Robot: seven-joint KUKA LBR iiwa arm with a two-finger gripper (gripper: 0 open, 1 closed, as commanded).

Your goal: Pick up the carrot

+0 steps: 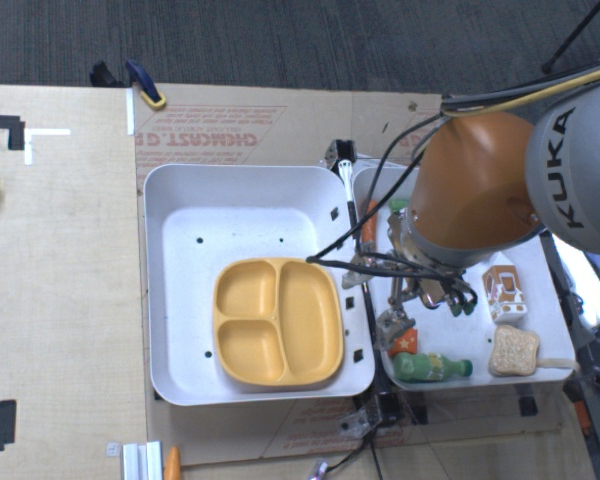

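A thin orange carrot (368, 229) lies along the left wall of the right bin (555, 313), partly hidden under the arm's cables. My gripper (393, 320) hangs low in the front left part of that bin, below the arm's big orange band. It is a hand's width in front of the carrot and apart from it. Just under the gripper sits a small orange-red item (406, 342), which touches or nearly touches the gripper's tip.
A green bottle (432, 368) lies along the right bin's front wall, with a slice of bread (513, 351) to its right and a small printed carton (504, 293) behind that. The left bin (180, 268) holds a yellow divided plate (278, 320).
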